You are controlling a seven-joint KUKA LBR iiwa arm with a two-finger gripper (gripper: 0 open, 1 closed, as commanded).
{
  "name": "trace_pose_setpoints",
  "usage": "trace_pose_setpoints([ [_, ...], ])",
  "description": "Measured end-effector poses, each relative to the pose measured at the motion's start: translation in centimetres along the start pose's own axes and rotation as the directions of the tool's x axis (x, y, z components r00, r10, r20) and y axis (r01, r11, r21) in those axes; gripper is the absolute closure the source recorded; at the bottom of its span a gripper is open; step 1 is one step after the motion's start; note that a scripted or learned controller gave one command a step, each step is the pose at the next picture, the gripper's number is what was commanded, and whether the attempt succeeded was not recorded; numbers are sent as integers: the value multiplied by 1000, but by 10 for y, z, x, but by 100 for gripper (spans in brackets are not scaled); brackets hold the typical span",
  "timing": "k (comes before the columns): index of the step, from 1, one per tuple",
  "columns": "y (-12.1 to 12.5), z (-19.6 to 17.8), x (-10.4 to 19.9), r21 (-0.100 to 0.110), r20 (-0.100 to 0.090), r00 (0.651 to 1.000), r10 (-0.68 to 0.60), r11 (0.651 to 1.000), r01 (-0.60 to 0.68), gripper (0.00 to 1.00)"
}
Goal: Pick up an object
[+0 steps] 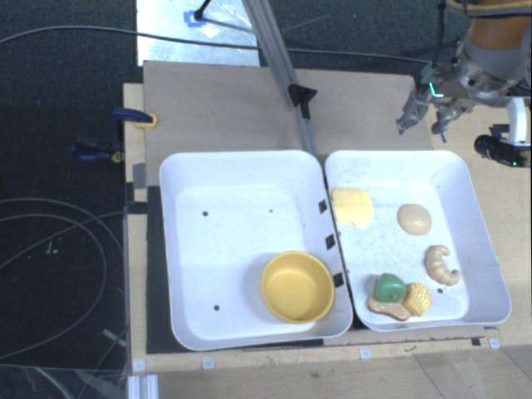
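One yellow bowl (pixel 298 286) left; five food items right; end effector (pixel 427 120) open.

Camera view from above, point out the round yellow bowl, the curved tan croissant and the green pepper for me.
Round yellow bowl (pixel 298 286), camera view, on its inner floor.
Curved tan croissant (pixel 440 265), camera view, on the middle of its curve.
Green pepper (pixel 388 288), camera view, on its top surface.
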State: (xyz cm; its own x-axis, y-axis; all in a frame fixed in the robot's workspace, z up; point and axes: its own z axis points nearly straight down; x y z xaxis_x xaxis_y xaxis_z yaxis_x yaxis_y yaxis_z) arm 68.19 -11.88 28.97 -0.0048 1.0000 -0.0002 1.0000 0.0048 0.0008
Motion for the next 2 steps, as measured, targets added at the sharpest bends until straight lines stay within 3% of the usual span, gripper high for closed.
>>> trace_pose_setpoints([
  [1,0,-1,0,-2,0,1000,0,1000,0,0],
  [2,-10,48,2,2,0,1000,3,1000,-3,0],
])
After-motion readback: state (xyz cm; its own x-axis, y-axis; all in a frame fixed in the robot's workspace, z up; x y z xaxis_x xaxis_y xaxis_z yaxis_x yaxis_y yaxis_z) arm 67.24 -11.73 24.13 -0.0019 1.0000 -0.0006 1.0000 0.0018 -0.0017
